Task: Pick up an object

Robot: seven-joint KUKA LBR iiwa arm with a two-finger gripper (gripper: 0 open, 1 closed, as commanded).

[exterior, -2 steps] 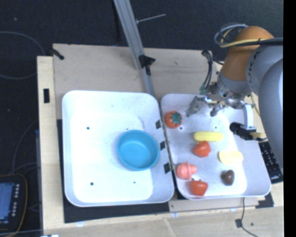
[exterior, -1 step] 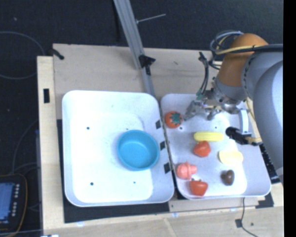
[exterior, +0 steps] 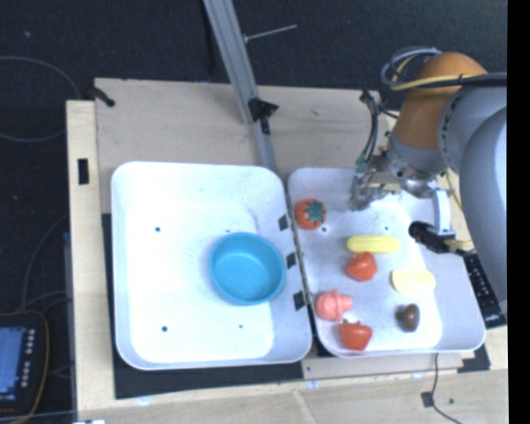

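My gripper point(exterior: 364, 194) hangs over the far part of the right bin point(exterior: 459, 329), above bare white floor. A red tomato-like toy point(exterior: 310, 214) lies to its left near the bin's left wall. A yellow banana-like piece point(exterior: 373, 244) and a red piece point(exterior: 361, 266) lie just in front of the gripper. Further forward sit a pale yellow piece point(exterior: 412, 280), a pink toy point(exterior: 333, 304), a red toy point(exterior: 355, 335) and a dark brown piece point(exterior: 408, 316). Nothing shows between the fingers.
The left bin point(exterior: 159, 193) holds a blue bowl point(exterior: 246, 268). A grey metal post point(exterior: 238, 60) slants up from between the bins at the back. The arm's grey body point(exterior: 477, 175) covers the right bin's far right corner.
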